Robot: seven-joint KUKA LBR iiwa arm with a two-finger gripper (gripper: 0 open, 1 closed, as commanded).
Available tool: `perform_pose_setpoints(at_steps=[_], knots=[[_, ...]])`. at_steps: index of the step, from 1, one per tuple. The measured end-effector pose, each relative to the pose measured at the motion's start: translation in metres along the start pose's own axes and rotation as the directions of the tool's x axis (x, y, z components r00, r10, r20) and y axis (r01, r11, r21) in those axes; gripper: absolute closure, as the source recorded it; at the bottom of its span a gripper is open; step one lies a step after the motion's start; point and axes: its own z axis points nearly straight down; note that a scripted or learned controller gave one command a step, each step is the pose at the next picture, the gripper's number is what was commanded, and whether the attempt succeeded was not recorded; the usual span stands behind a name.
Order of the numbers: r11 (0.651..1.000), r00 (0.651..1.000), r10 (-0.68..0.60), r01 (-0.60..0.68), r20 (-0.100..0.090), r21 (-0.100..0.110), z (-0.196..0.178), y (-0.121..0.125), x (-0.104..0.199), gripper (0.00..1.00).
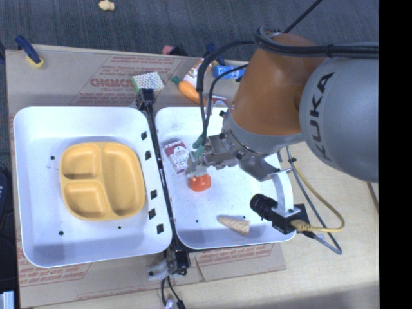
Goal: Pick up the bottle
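Grey arm with orange band overhangs the right white bin. Tool low over a small bottle with red label and orange cap; tool's state: cannot tell. Risk: a grasp near the cap could slip or nudge the bottle aside.

Two white bins, one yellow divided plate, one orange-capped bottle, one cone.

Cardboard-covered bench, two white bins side by side
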Motion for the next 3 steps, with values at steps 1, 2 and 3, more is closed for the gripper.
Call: perform_pose_setpoints(at_steps=[1, 2, 3], knots=[[0.99, 0.99, -0.144, 0.144, -0.002, 0.005, 0.117, 0.001, 0.01, 1.0], [0.955, 0.955, -0.298, 0.298, 0.001, 0.0, 0.014, -0.006, -0.037, 1.0], [0.952, 0.952, -0.305, 0.305, -0.002, 0.004, 0.117, 0.001, 0.012, 1.0]])
